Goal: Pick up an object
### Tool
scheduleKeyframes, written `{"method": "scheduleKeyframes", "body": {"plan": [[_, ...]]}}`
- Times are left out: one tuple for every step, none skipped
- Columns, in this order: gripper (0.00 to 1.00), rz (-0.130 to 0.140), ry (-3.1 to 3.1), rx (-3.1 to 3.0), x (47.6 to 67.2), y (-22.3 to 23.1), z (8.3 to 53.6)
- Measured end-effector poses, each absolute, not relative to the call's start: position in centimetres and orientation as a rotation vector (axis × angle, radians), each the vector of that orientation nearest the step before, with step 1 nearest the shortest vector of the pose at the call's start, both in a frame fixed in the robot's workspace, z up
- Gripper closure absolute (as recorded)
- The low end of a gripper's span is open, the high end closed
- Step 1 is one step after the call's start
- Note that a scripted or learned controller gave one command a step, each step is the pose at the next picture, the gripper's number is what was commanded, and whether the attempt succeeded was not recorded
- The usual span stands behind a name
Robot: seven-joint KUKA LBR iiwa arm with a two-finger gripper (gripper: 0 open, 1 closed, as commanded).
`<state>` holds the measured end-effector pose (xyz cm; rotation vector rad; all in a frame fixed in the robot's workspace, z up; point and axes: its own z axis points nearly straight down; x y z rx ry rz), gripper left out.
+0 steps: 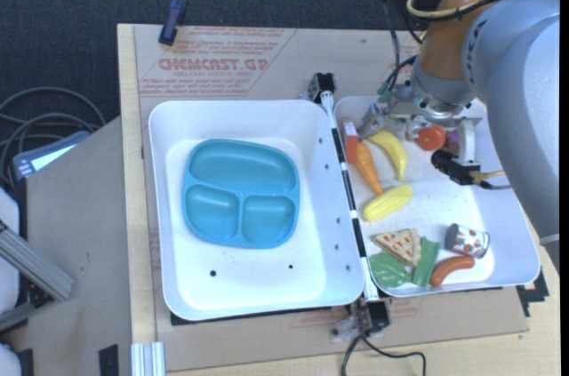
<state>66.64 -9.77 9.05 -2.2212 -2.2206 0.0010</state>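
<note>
A grey KUKA arm (pixel 524 90) with an orange band reaches in from the right and hangs low over the far end of the right white bin (pixel 507 214), probably because that bin holds all the loose toy food a pick could choose from. To the gripper's left, across the clipped divider where the two bins meet, the left white bin (pixel 169 214) holds a blue divided plate (pixel 240 192) lying flat.

The gripper (pixel 425 118) points down into the right bin's far corner. Whether it is spread or clamped cannot be told from this angle, and nothing can be seen held in it.

Just beside the gripper, on its left, lies a yellow banana (pixel 391 152), with an orange carrot (pixel 366 167) alongside it against the divider. A small red tomato (pixel 431 137) sits right under the gripper and looks like the nearest candidate. Nearer the camera lies a corn cob (pixel 388 204). Well apart from the gripper, at the bin's near end, are a pizza slice (pixel 397 244), a green leaf (pixel 391 269), a red sausage (pixel 452 268) and a small can (pixel 468 239).
</note>
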Motion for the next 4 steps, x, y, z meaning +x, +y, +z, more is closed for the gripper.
{"method": "scheduleKeyframes", "body": {"plan": [[1.00, 0.001, -2.225, -2.221, 66.7, -9.7, 10.1], [1.00, -0.002, -2.224, -2.220, 63.0, -3.5, 18.6], [0.00, 0.001, -2.222, -2.220, 63.0, -3.6, 18.5], [0.00, -0.001, -2.223, -2.224, 63.7, -8.1, 18.5]]}}
